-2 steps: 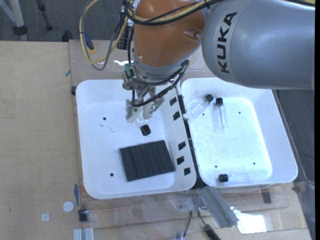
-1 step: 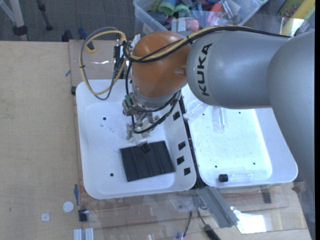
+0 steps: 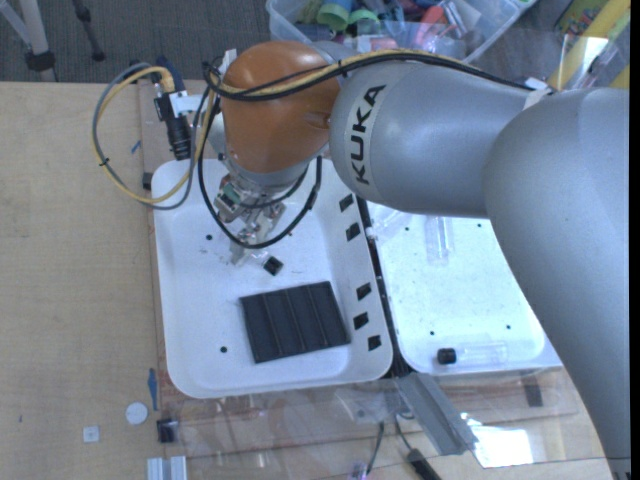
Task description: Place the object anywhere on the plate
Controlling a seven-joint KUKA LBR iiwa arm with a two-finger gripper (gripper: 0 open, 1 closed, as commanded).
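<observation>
Reaching in from the right, the grey arm crosses above the right bin and ends over the left bin, its orange band bulking large above the wrist. Below that band the gripper hangs low over the upper middle of the left bin's floor, wrapped about by black and yellow cables that loop out to the left over the bench. How its working end stands cannot be told: the wrist hides most of it and the rest is a blur of metal and wire, so whether anything is held cannot be told either. Just below and to the right of the gripper a small dark object lies on the white floor of the left bin, apart from the gripper so far as the view allows. Further down in the same bin lies a flat dark ribbed plate, rectangular and slightly turned, near the bin's lower right corner; the small dark object lies above the plate's upper edge, near it but not on it. In the right bin a clear tube with a dark cap lies near the lower edge, and another clear piece lies near the upper part, hard to make out against the white. Beyond the bins, at the top, stands a clear tub of coloured toys
</observation>
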